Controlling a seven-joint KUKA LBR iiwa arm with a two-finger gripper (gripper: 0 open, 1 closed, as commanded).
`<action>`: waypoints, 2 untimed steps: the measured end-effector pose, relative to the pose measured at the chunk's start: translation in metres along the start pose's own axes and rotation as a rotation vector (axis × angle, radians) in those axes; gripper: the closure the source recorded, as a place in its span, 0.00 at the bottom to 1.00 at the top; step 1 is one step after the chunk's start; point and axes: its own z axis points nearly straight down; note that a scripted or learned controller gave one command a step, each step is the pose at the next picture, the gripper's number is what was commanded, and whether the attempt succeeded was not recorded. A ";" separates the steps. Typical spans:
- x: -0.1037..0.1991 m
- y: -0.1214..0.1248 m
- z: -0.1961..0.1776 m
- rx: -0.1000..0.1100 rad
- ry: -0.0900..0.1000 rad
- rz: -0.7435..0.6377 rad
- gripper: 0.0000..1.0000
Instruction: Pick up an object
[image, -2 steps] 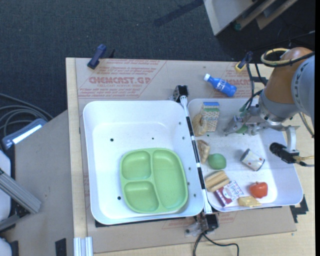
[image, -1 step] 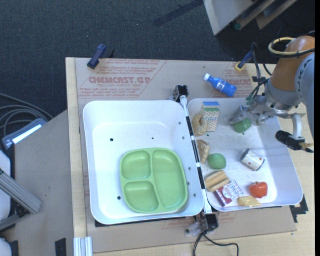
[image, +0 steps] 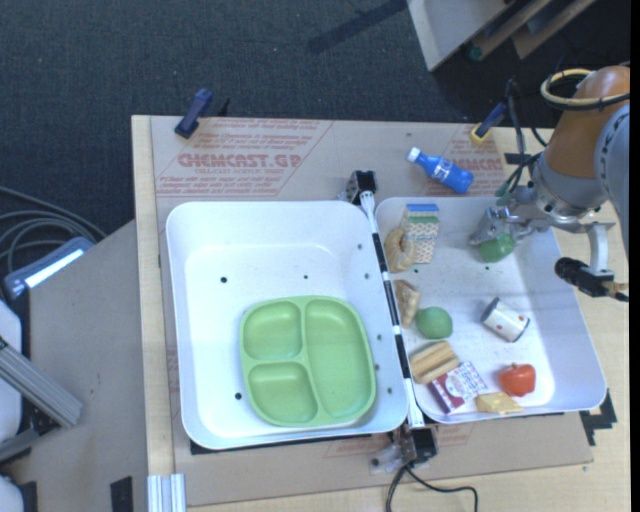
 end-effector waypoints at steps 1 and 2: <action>0.068 0.007 -0.084 0.001 0.003 0.000 1.00; 0.126 -0.034 -0.096 0.007 0.004 0.001 1.00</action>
